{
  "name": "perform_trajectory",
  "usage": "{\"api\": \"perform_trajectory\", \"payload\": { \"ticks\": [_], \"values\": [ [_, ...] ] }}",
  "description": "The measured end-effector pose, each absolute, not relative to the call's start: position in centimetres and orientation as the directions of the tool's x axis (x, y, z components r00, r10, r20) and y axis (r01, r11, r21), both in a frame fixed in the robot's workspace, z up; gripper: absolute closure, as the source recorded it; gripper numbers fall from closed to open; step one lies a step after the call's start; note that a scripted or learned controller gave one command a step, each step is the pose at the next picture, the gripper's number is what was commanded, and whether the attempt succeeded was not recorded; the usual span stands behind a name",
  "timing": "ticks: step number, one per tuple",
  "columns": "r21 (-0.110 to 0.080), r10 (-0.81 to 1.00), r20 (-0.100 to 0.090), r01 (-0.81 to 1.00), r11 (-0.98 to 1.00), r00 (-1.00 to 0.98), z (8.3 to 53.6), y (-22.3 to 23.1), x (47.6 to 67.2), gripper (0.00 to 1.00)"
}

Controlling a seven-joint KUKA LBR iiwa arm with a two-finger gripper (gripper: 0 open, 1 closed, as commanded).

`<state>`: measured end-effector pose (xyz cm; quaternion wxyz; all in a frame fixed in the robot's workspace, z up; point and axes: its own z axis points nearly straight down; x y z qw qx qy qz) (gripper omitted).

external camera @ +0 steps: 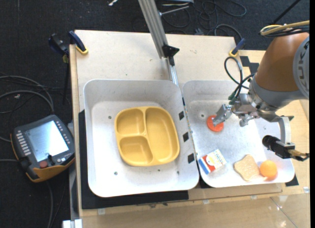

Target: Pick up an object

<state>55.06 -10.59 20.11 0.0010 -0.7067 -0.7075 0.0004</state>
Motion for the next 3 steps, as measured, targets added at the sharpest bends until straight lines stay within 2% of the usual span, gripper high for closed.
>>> {"api": "perform_trajectory", "payload": {
  "ticks": [1,2,3],
  "values": [
    [-0.001,1.000,0.001,1.000,0.001,-0.001,20.1,-10.6,55.1,0.00],
    [-0.006,1.000,0.001,1.000,-0.001,0.001,14.2,-11.3,54.5,0.00],
    [0.001,1.000,0.000,1.000,0.000,0.000,9.5,-11.3,54.5,0.00]
  ]
}}
